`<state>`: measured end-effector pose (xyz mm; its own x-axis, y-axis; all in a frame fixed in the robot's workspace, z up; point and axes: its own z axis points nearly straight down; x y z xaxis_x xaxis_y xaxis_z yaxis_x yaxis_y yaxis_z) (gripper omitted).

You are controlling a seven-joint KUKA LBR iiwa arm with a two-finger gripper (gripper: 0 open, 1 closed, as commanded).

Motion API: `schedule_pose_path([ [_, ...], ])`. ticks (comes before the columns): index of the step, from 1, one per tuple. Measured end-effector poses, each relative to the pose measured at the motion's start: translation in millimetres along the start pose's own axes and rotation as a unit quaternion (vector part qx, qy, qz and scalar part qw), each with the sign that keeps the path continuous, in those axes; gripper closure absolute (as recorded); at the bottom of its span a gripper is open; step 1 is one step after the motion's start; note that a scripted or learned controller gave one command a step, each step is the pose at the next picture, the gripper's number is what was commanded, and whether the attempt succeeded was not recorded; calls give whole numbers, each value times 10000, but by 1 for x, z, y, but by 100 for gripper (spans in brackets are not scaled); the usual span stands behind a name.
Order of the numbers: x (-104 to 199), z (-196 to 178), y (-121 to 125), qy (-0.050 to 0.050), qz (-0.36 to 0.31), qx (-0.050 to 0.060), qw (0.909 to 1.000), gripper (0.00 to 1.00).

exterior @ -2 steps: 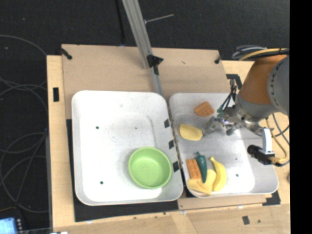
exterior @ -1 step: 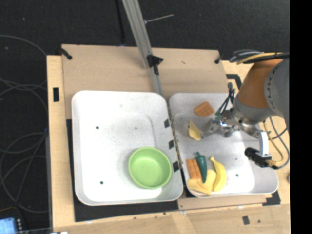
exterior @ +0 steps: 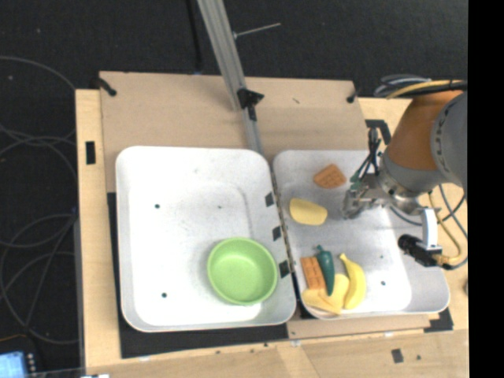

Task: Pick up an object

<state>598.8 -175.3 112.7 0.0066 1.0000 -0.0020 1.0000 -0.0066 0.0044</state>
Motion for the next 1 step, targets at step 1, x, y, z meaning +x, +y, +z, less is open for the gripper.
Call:
schedule_pose_path([
  [1, 1, -64, 7, 4, -49, -19, 10000, 100],
])
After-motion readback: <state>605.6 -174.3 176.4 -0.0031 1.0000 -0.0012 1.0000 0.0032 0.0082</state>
